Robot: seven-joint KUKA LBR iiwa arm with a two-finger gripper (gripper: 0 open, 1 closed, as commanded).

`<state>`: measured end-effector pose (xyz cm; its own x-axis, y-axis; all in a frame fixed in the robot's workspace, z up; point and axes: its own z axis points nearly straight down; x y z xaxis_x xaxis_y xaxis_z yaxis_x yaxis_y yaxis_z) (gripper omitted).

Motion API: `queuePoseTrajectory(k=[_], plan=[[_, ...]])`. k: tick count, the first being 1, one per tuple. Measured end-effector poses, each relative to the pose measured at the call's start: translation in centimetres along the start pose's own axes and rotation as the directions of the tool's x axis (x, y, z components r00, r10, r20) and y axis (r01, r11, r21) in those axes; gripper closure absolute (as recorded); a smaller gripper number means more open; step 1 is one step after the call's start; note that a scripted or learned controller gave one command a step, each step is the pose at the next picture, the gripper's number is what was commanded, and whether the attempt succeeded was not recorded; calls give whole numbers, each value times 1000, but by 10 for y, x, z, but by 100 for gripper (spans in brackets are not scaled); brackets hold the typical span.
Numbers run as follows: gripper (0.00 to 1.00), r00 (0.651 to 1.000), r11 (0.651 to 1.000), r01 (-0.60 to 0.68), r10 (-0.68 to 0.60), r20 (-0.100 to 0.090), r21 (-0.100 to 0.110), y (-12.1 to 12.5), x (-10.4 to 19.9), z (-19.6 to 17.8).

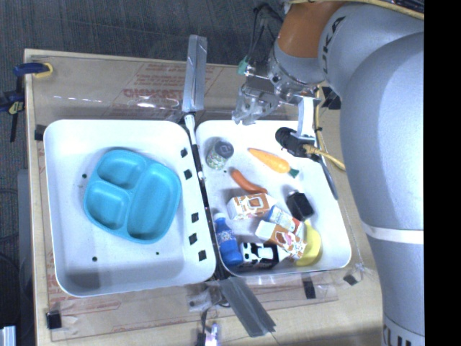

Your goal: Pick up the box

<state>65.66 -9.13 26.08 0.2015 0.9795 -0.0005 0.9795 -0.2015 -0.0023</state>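
Note:
Two small cartons lie in the right bin (328, 193). One white and orange box (249, 207) lies near the bin's middle, and a second box (281, 235) with orange and red print lies just below and to its right. My gripper (248, 112) hangs above the bin's far rim, well clear of both boxes, with nothing seen between its fingers. The grey arm with its orange band comes in from the upper right.
The right bin also holds an orange carrot (269, 160), a second carrot-like piece (247, 181), a glass jar (217, 153), a blue bottle (227, 243), a banana (312, 244), a black block (300, 205) and a black-and-white item (258, 254). A blue divided plate (133, 195) lies in the left bin.

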Motion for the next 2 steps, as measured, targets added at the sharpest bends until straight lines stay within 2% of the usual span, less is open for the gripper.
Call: queuePoseTrajectory(k=[1, 2], plan=[[100, 1000, 1000, -16, 16, 0, 0, -27, -55, -105], [100, 849, 849, -529, 529, 0, 2, -53, -55, -181]])
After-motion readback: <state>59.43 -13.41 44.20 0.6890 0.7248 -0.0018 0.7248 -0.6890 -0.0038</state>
